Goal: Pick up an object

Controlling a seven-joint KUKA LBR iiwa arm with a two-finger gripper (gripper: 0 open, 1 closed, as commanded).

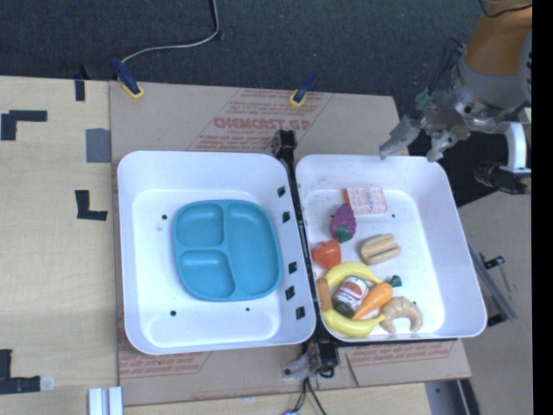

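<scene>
The flat brown cardboard sheet [251,124] under the two bins carries red printed lettering near its far edge, reading roughly "CHEMCAST GP". More red print along its near edge is too small to read. The small jar's label [350,297] is illegible.

The white bins [138,232] looked like smooth glossy plastic; the blue tray [226,249] matt plastic, on brown cardboard [242,124].

Even bright overhead light, soft shadows, slightly blurry, mild white glare
</scene>
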